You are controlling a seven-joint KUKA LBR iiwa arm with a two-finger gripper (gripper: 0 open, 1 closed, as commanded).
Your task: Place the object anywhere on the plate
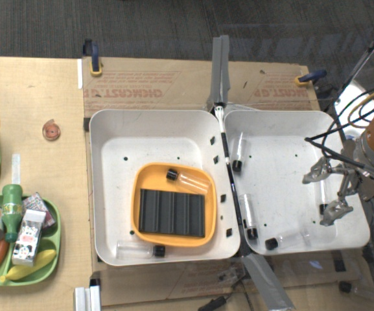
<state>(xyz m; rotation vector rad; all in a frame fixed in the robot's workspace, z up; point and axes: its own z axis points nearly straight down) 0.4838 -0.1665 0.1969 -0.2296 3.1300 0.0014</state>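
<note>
While the gripper [332,190] hung over the right bin [290,135] near its right wall, fingers spread and holding nothing, the step seemed to be picking. One clear tube [187,180] already lay on the orange plate [144,180] in the left bin [109,148], beside a black ribbed block [172,212]. Next it must close on a right-bin tube [237,153]

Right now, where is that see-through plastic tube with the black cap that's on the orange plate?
The clear black-capped tube lies in the left white bin, on the square orange plate near its far edge, just beyond the ribbed black block.
</note>
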